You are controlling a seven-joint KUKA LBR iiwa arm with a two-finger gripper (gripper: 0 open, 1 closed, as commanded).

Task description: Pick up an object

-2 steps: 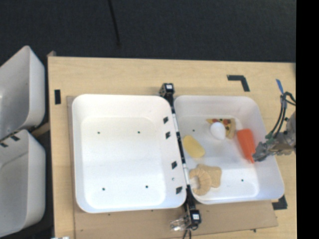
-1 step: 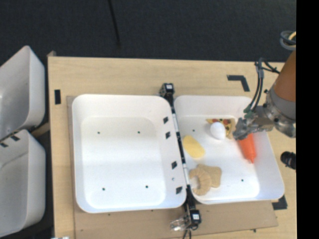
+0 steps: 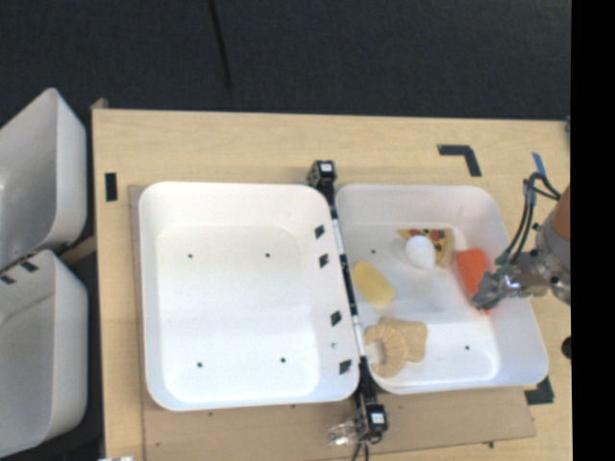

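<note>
Orange block [image 3: 470, 270] lies in the right bin [image 3: 509, 358], touching the pincer [image 3: 492, 291] at its lower end; whether the pincer is apart or together, I cannot tell; an edge-on grasp could slip, nudging the block toward the white egg [image 3: 419, 251] beyond it.

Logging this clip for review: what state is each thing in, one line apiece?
gripper: low at the right bin's right side, against the orange block; fingers unclear.
orange block: lying in the right bin.
white egg: resting against the pizza slice.
yellow piece: lying flat.
tan piece: lying flat.
left bin: upright.
</note>
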